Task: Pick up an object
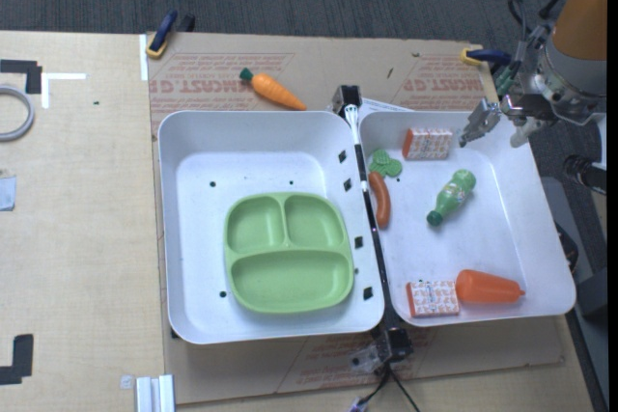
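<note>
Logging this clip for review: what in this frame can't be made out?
- Arm: cut off by the camera view's right edge.
- Gripper: small and dark at the right bin's top corner; jaws' state unclear.
- Two small cartons: print too small to read.
- Sausage: partly hidden by the bins' rims.

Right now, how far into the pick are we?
Nothing looks picked yet. The gripper hangs open over the right bin's far right corner with nothing between its fingers. The red box nearest it, green bottle and orange cone lie in the bin. Descent, grasp and lift remain.
</note>
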Tool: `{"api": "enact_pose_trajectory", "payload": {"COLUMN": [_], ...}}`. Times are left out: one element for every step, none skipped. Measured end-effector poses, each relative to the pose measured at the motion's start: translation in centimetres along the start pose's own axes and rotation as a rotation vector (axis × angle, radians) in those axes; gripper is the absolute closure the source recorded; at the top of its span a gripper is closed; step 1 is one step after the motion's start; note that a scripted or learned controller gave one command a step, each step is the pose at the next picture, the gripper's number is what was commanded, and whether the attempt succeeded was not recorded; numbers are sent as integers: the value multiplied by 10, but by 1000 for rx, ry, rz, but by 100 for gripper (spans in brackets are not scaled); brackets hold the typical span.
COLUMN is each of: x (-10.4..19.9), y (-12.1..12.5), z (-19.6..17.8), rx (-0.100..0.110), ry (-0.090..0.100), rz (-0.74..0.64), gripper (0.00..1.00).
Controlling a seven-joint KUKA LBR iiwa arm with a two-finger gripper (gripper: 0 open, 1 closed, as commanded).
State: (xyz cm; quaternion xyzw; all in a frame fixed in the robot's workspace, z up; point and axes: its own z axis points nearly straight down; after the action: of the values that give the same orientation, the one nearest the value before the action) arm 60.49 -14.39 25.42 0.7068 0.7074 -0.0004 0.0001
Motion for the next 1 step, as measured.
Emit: {"api": "enact_pose_trajectory", "payload": {"x": [-16], "y": [-13], "z": [155], "rx": [1], "ry": [1], "rz": [34], "gripper": [0]}}
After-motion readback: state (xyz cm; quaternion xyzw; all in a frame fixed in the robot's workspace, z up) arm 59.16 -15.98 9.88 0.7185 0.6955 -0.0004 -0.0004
